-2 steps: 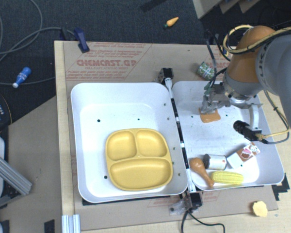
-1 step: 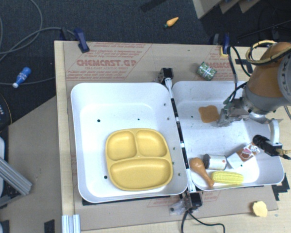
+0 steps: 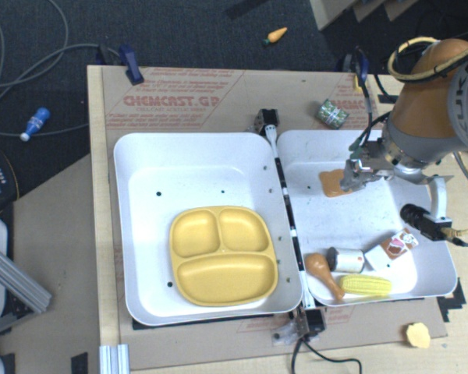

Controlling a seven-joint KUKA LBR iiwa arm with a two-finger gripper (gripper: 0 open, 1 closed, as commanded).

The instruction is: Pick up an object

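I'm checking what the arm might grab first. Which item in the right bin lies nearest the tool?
The flat brown piece, right beside the tool near the bin's far wall. The corn cob and the others cluster at the near edge.

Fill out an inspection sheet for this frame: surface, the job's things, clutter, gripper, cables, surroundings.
Surface: bench bearing a left bin and a right bin side by side.
Job's things: in the right bin, a flat brown piece at the far side; a chicken leg, a silver can, a corn cob and a small carton at the near side.
Clutter: yellow divided plate in the left bin; crumpled can and yellow lump on the bench.
Gripper: gripper low over the brown piece; finger state unclear.
Cables: black cables on the floor, far left.
Surroundings: blue bottle and orange item on the dark floor.
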